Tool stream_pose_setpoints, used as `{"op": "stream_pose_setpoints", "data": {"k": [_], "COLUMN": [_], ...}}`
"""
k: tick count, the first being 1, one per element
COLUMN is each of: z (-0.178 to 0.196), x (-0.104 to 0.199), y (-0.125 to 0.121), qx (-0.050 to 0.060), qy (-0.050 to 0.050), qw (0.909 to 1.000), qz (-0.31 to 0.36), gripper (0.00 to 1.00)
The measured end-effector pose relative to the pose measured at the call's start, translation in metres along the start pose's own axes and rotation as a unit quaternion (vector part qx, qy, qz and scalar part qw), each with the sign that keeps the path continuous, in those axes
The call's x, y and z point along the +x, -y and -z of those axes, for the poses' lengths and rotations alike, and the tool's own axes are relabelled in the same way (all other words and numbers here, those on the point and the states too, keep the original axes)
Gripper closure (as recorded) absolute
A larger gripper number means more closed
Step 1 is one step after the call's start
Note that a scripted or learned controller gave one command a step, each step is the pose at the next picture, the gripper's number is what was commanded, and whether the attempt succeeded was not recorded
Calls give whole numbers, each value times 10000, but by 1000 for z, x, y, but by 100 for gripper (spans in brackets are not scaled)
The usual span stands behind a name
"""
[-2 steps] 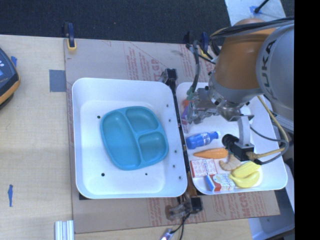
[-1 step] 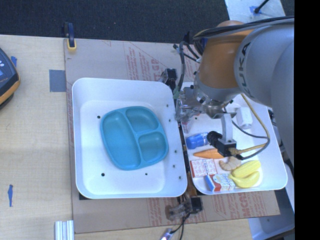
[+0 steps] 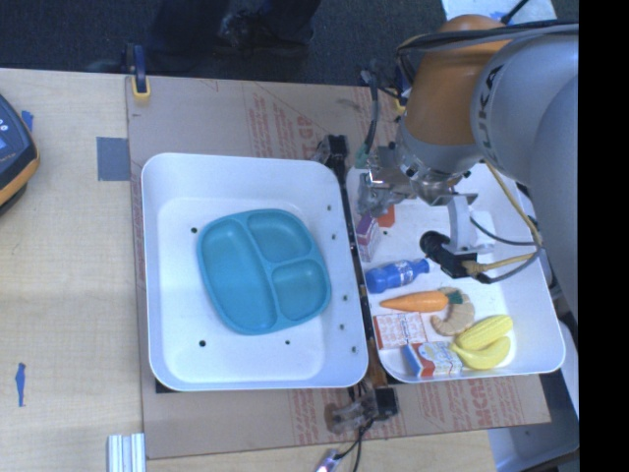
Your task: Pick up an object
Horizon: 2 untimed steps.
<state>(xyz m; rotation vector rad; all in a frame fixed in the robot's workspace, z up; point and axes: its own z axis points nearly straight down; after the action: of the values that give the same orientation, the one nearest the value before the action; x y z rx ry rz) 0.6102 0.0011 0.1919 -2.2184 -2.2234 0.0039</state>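
My gripper (image 3: 373, 205) hangs over the far left corner of the right bin (image 3: 536, 357), just beside the wall between the two bins. Under it lies a small purple and white carton (image 3: 366, 234), with a small red piece (image 3: 386, 214) next to it. Whether the fingers touch either of them is hidden by the wrist. Toward the near side lie a blue bottle (image 3: 396, 274), an orange carrot (image 3: 417, 302), a tan cookie-like piece (image 3: 455, 318), a yellow banana (image 3: 482, 338) and a red and white box (image 3: 400, 330).
The left bin (image 3: 172, 357) holds a blue divided plate (image 3: 263, 268). A black cable fitting (image 3: 447, 253) hangs off the arm over the right bin. A grey and orange device (image 3: 15, 155) sits at the bench's left edge.
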Motion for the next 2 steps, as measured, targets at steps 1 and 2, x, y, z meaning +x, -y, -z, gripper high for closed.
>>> {"op": "stream_pose_setpoints", "data": {"k": [1,2], "z": [-61,-101], "x": [-95,-114], "y": [93,-26], "qx": [17,4], "qy": [4,-5], "qw": [10000,10000], "qz": [-1,10], "gripper": [0,0]}}
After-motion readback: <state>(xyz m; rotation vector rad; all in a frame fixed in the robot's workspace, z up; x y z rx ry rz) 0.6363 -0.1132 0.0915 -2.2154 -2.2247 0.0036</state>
